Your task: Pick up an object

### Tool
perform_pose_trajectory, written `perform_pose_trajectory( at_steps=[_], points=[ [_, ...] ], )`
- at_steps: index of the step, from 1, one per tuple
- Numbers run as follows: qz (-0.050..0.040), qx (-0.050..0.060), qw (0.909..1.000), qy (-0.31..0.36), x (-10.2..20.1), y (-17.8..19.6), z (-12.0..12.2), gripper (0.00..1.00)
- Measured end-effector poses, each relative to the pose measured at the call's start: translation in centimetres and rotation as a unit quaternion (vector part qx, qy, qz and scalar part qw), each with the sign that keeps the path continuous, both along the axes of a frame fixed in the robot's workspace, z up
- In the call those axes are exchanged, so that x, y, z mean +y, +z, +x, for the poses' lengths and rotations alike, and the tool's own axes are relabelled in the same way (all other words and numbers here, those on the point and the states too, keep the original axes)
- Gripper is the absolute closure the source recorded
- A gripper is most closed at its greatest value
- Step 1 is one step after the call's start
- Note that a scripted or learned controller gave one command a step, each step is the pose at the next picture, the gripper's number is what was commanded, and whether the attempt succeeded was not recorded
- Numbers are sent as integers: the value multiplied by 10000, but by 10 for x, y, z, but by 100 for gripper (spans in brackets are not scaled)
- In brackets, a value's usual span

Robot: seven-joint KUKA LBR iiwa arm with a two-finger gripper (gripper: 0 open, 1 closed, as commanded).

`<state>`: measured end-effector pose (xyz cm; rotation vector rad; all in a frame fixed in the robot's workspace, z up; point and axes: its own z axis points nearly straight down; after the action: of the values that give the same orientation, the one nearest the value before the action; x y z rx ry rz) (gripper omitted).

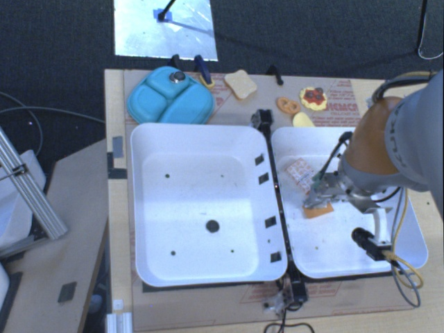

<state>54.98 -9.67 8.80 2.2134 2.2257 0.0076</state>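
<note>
Two white bins sit side by side on the brown worktop [119, 241]. The left bin [187, 186] has one small dark round thing [212, 225] near the middle of its floor.

The right bin [333, 255] is where the robot is busy. The grey arm [388, 141] comes in from the right and bends down into this bin. Its hand [318, 198] is low, over the left half of the bin floor. A small orange piece [320, 211] lies right under the hand, and the two look like they touch. The hand covers the top of the orange piece, so it is not clear if the hand is open or closed, or if it has hold of the piece. Just past the hand, a bit farther back in the same bin, lies a crinkly packet [300, 171] in white and pink. It is close to the hand, but it is hard to see if they touch.

Behind the bins, more things lie on the worktop. A yellow piece [302, 120] sits just at the back rim of the right bin. A little farther are a pretzel [287, 105] and a small round tart [313, 98] with red on top. To their left is a slice of toast [241, 84]. Behind the left bin lies a blue tray [170, 97], touching that bin's back rim.

Farthest away, a shiny sheet [164, 19] lies on the dark floor
</note>
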Motion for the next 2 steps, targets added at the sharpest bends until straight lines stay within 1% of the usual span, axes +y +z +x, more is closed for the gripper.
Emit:
perform_pose_trajectory(
  at_steps=[1, 2],
  points=[
    [-12, -56, 10000, 23, 0, 15, 3, 100],
    [-11, -44, 10000, 22, 0, 14, 2, 0]
  ],
)
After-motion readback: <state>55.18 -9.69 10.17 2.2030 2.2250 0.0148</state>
